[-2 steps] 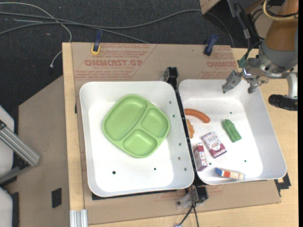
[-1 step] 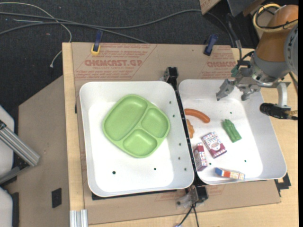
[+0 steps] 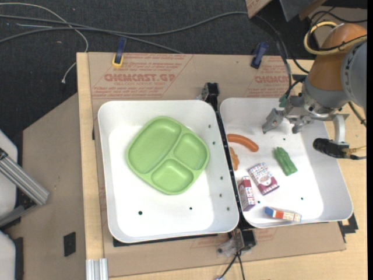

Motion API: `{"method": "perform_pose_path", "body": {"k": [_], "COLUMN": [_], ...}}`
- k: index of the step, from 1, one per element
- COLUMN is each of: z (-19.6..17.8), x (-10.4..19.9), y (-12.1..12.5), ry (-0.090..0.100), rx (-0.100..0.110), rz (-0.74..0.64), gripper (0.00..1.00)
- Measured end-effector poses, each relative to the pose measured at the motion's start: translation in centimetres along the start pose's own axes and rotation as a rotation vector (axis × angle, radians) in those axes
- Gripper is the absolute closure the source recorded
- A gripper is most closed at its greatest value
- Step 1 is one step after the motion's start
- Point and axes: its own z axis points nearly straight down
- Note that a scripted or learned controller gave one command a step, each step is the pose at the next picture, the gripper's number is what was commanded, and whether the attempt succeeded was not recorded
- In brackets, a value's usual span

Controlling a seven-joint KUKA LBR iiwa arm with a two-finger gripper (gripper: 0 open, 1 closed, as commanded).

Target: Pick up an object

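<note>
Gripper (image 3: 285, 121) hovered over right bin (image 3: 332, 206), upper part, fingers spread open, gripping nothing. Orange sausage (image 3: 242, 142) lay just below-left of fingers, apart. Green block (image 3: 286, 161), snack packet (image 3: 263, 178) further down. Green divided plate (image 3: 168, 155) sat in left bin (image 3: 116, 214).

The grey arm (image 3: 344, 69) reaches in from the right, its orange band (image 3: 344, 37) sitting above the wrist — bent downward toward the bench. The two-finger gripper (image 3: 285, 121) hangs low with its fingers (image 3: 271, 121) spread apart — nothing lies between them.
</note>
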Motion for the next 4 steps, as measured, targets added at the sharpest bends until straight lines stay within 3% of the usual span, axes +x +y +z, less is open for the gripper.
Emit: {"method": "perform_pose_path", "body": {"k": [1,3,4], "z": [-1.5,-11.0,-11.6], "x": [0.0,-0.6,3.9], "y": [0.2,0.6,-0.5], "ry": [-0.001,-0.003,0.000], "rx": [-0.007,-0.012,-0.004], "rz": [-0.001,-0.002,-0.005], "gripper": [1.00,1.00,1.00]}}
